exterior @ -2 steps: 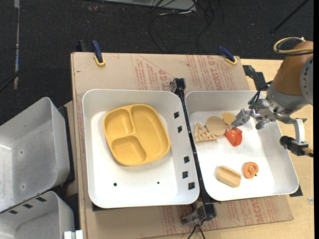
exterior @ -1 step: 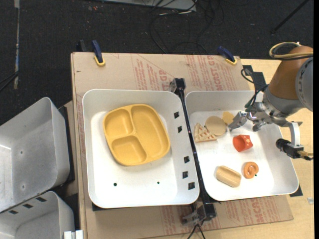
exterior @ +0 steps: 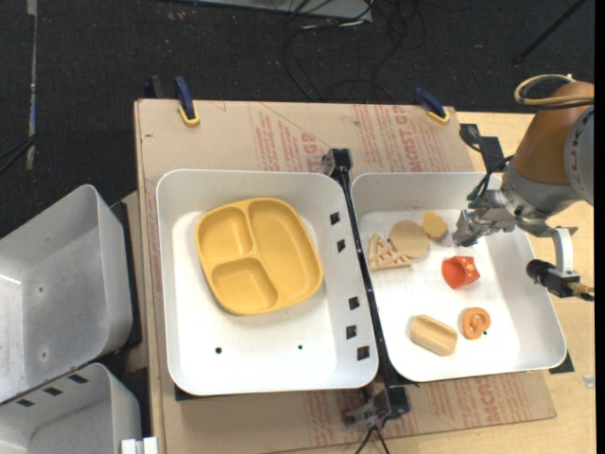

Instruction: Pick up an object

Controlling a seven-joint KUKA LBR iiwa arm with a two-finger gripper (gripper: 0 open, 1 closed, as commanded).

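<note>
The right bin holds several toy foods: a red pepper, an orange ring-shaped piece, a tan bread roll, a round tan cookie, a small yellow-tan piece and a ridged wafer wedge. My gripper hangs over the upper right part of this bin, just above and right of the red pepper and beside the small yellow-tan piece. Nothing shows between its tips.
The left bin carries a yellow three-compartment plate. A black divider runs between the bins. Blue-and-yellow clamps hold the cardboard base. Grey tubs stand at the far left.
</note>
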